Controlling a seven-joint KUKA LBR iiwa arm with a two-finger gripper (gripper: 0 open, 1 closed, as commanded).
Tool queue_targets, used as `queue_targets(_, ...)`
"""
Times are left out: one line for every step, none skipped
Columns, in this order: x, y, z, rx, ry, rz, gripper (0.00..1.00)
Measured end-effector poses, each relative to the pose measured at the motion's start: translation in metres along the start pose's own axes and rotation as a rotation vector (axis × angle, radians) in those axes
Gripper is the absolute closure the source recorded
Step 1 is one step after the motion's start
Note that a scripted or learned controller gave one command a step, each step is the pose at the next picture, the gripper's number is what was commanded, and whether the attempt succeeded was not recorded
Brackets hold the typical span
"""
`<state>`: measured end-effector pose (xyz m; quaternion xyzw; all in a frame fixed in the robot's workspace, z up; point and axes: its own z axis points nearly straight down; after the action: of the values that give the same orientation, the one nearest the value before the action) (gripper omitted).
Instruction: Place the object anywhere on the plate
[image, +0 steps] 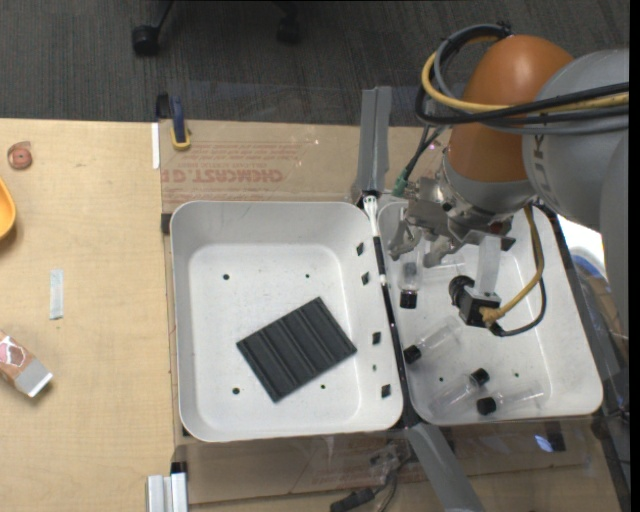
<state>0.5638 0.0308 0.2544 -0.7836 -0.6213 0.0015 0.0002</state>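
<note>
The plate (297, 348) is a dark grey ribbed rectangle lying askew on the floor of the left bin (200, 240). Several small clear vials with black caps are in the right bin (570, 390): one (408, 285) stands near the bin's left wall, another (432, 344) lies lower down, and two more (478, 379) (487, 404) rest near the front. My gripper (420, 248) hangs over the upper left part of the right bin, just above and beside the standing vial. The wrist hides whether it touches the vial.
The divider wall (385, 300) between the two bins runs just left of the gripper. A yellow cable (530, 300) loops under the wrist over the right bin. Small loose items (25, 365) lie on the wooden bench at the far left.
</note>
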Motion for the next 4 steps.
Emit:
queue_targets(0.008,-0.063,0.02,0.002,0.0,-0.233,1.0)
queue_targets(0.067,-0.007,0.02,-0.002,0.0,-0.762,1.0)
queue_targets(0.041,-0.062,0.047,0.0,0.0,-0.823,1.0)
queue_targets(0.082,-0.057,0.059,-0.002,0.0,-1.077,1.0)
